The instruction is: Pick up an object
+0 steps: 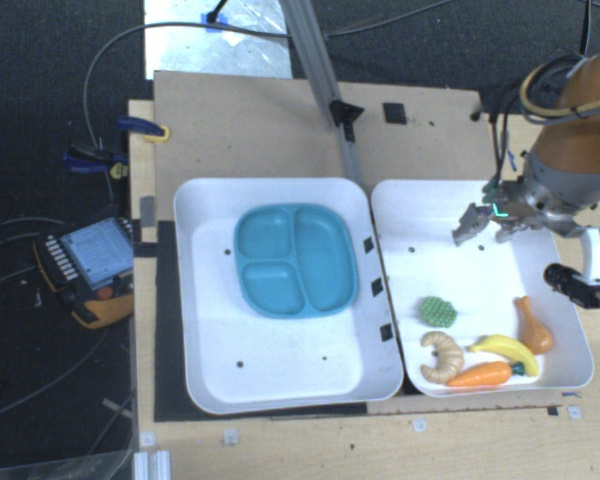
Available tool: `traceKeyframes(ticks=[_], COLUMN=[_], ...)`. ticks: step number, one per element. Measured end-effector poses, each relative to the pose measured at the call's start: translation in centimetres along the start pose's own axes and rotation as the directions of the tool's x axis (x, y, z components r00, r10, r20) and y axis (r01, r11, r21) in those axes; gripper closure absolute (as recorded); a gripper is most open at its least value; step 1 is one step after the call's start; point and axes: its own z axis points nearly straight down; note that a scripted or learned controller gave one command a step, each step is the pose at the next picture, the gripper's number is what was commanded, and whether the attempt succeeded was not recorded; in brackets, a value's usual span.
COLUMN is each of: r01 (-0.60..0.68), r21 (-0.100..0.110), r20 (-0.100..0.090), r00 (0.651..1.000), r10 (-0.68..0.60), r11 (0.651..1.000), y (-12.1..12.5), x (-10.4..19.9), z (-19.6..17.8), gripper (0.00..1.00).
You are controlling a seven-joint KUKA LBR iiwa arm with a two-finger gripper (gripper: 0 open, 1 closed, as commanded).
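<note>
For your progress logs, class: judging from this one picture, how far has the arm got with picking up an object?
Done: nothing lifted yet. The croissant, carrot, banana, drumstick and green piece all lie in the right bin.
In hand: the claw hangs over that bin's upper part, apart from every item, with nothing between its fingers.
Left: move to one item, descend, grip, lift.

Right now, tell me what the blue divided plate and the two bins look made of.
Blue divided plate: probably moulded plastic, with an even colour, a soft sheen and rounded compartment ridges. Left bin and right bin: likely thin formed plastic, smooth matte white, with rounded corners and rolled rims. I can't confirm more than the look.
</note>
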Motion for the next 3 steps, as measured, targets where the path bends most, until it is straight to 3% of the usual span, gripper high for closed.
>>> traceKeyframes(ticks=[1, 3], r01=[0.0, -0.002], r21=[-0.004, -0.001], r20=[0.001, 0.0], r00=[1.0, 1.0], r10=[0.0, 0.002], r11=[1.0, 1.0], y=[0.1, -0.2], x=[0.0, 0.4], z=[-0.2, 10.4], gripper=[0.0, 0.0])
